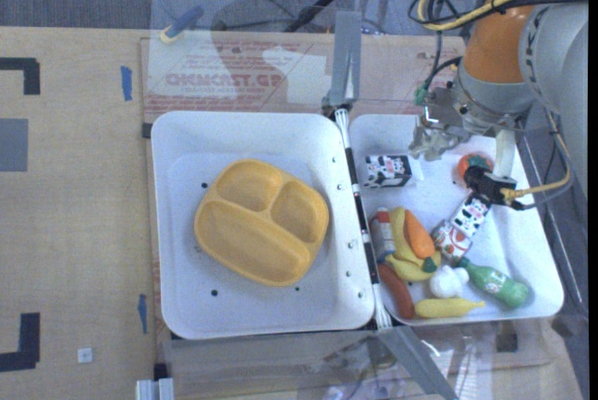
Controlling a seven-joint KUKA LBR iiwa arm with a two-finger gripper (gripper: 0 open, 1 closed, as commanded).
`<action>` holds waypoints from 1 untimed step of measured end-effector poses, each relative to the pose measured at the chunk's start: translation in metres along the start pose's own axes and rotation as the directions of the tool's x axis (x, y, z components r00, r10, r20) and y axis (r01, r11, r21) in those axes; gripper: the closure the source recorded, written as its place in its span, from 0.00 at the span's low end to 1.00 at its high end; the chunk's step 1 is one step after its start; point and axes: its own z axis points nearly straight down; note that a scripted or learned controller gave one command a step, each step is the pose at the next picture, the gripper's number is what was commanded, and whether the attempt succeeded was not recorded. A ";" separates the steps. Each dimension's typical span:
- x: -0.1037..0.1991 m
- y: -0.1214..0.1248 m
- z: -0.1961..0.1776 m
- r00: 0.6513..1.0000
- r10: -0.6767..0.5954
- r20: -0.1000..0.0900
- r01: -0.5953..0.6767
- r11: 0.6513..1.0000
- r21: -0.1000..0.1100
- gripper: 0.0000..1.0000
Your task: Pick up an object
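Observation:
My gripper [432, 144] hangs over the back part of the right bin [542, 291], just right of a small black-and-white milk carton [387, 170]. Nothing shows between its fingers. A taller cow-print carton [463, 229] lies tilted toward the bin's middle. Near the bin's front lie a carrot [420, 237], two bananas [447, 306], a red sausage [395, 289], a red-and-white tube [381, 233], a white garlic-like piece [450, 280] and a green bottle [495, 283]. An orange-red round item [470, 166] sits partly under the arm.
The left bin [177, 295] holds a yellow three-compartment plate [263, 221]. A metal divider bar [344, 71] rises behind the seam between the bins. Cables and the orange-banded arm [509, 24] loom over the right bin's back right corner.

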 end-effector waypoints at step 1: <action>0.001 0.000 0.000 1.000 -0.001 0.000 0.001 1.000 0.000 0.00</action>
